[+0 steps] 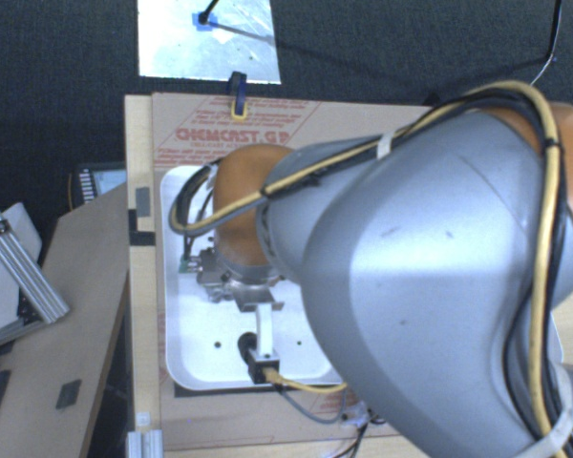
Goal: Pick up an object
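Our arm [439,284] poses the gripper [233,289] low in the white bin [186,370] (opening: we cannot tell), likely mid-reach, closing next.

- The arm [430,284] covers the right part of the white bin [186,375], hiding whatever lies there.
- Right of the bin, the arm is cut off by 2 picture edges, right and bottom.
- Behind the bin, the red print on the cardboard [286,122] is partly covered.
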### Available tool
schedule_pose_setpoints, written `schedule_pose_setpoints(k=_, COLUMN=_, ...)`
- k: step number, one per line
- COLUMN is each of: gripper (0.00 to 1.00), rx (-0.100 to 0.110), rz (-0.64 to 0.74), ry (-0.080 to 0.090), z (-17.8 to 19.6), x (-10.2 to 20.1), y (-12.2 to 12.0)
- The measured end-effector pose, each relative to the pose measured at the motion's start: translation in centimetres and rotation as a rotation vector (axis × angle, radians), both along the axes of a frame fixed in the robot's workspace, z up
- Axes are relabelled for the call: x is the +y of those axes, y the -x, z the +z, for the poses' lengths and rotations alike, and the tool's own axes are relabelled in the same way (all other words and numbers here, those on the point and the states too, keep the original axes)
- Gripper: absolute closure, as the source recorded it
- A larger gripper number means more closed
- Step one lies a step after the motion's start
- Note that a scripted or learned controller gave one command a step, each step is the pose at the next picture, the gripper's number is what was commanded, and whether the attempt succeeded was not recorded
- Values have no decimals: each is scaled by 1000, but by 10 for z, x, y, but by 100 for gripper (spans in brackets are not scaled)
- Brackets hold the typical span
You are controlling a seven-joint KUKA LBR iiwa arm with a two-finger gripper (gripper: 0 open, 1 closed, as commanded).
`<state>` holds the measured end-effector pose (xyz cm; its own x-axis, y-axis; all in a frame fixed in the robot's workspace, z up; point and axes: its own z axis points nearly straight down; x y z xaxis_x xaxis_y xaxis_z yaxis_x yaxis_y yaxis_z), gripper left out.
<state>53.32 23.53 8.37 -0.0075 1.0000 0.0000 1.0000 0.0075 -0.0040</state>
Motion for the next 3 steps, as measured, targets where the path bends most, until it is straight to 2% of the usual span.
schedule_pose_setpoints(k=1, gripper=100, rx=-3, rz=-7, ry=0, z=1, x=-1, y=48)
schedule_pose_setpoints(k=2, gripper=100, rx=-3, rz=-11, ry=-2, z=11, x=-1, y=46)
schedule_pose_setpoints(k=3, gripper=100, rx=-7, rz=-14, ry=3, z=26, x=-78, y=1)
